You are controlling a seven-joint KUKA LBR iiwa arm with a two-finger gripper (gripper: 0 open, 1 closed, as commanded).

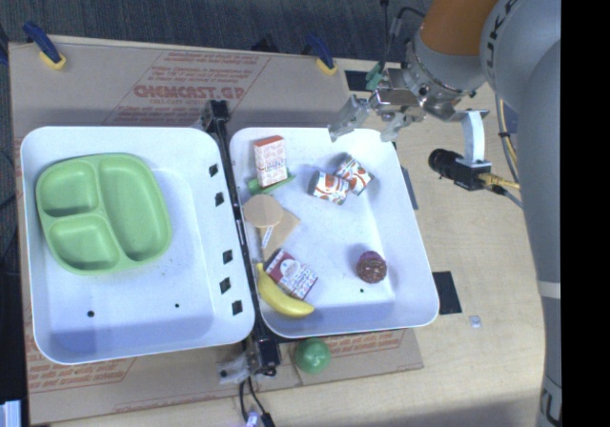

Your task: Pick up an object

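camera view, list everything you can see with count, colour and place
bins: 2, white, side by side on the bench
divided tray: 1, green, left bin
small carton: 1, red and white, right bin, far left
crumpled packet: 1, red and white, right bin, far middle
brown wedge: 1, tan, right bin, left side
banana: 1, yellow, right bin, near left
snack packet: 1, red and white, beside the banana
dark ball: 1, dark red, right bin, near right
green ball: 1, green, outside the right bin's near edge
clamps: 2, blue and yellow, far edge of the cardboard
end effector: 1, grey, above the right bin's far edge
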